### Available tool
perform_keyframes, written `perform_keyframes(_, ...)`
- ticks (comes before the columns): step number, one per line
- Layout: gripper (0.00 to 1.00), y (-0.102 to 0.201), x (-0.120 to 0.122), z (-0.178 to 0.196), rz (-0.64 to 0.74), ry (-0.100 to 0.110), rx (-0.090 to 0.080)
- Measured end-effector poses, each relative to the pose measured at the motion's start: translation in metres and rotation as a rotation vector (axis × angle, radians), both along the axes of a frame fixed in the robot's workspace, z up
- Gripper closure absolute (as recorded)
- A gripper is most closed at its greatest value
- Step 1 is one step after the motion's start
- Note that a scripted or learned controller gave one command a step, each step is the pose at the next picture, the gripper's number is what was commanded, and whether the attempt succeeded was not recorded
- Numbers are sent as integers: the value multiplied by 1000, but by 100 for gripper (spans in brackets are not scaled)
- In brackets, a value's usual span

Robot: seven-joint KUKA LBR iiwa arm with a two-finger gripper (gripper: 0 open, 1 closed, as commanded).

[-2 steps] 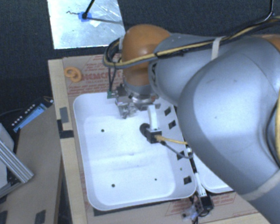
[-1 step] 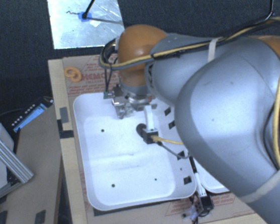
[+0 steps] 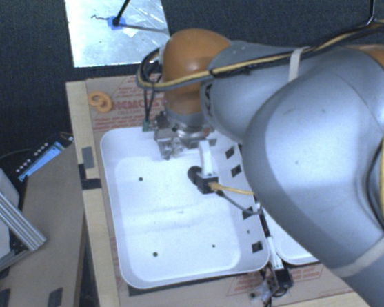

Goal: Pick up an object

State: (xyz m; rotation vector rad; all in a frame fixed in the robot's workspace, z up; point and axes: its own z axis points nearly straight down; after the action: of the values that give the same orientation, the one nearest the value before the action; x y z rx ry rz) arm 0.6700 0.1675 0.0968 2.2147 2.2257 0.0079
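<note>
My gripper [image 3: 166,145] hangs from the grey wrist under the orange band [image 3: 191,59], low over the back part of the left white bin [image 3: 137,218]. Nothing shows in its grasp. A black fitting [image 3: 196,176] on a yellow cable hangs just right of the gripper, over the bin floor. The floor shows a few small dark dots [image 3: 140,179]. I cannot tell whether they are objects or marks on the floor.
The big grey arm [image 3: 317,155] covers most of the right bin [image 3: 296,258]; just its front corner shows. A shiny sheet [image 3: 117,23] lies behind the bench. A metal rail [image 3: 5,214] and a dark device [image 3: 40,157] stand to the left.
</note>
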Motion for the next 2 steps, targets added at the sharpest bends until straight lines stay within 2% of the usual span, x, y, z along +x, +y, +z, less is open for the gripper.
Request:
perform_keyframes(1, 100, 13, -1, -12, 0, 3, -1)
perform_keyframes(2, 100, 6, -1, -12, -4, 3, -2)
